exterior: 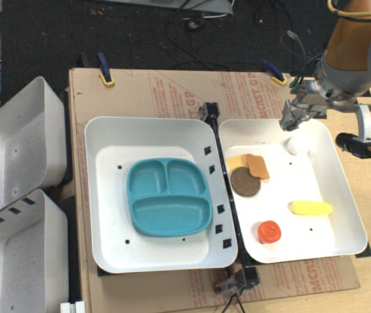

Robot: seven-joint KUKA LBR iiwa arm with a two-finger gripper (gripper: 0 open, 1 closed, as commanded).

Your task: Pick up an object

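Two shallow white bins sit side by side on a brown cardboard sheet [172, 90] on the bench. The left white bin [100, 142] has a teal plastic plate with three sections [169, 196] lying flat in the middle of it. The right white bin [341, 194] has a few small things in it. A small white round thing [296, 145] sits near the far edge of that bin. A flat orange-tan piece shaped like a slice of toast [257, 166] lies near the left side, and it touches a dark brown round cookie-shaped piece [245, 182] just in front of it. A little bit of yellow [235, 162] peeks out beside them, but it is hard to tell what it is. A long yellow thing like a little banana [311, 208] lies toward the right side. A small red-orange round thing with a knob on top [269, 232] sits near the front edge. The grey arm with the orange band [358, 28] comes in from the right. Its metal gripper [294, 120] hangs over the far edge of the right bin, just above the small white round thing. It is too dark and small there to tell how the gripper stands, and nothing can be seen held in it.
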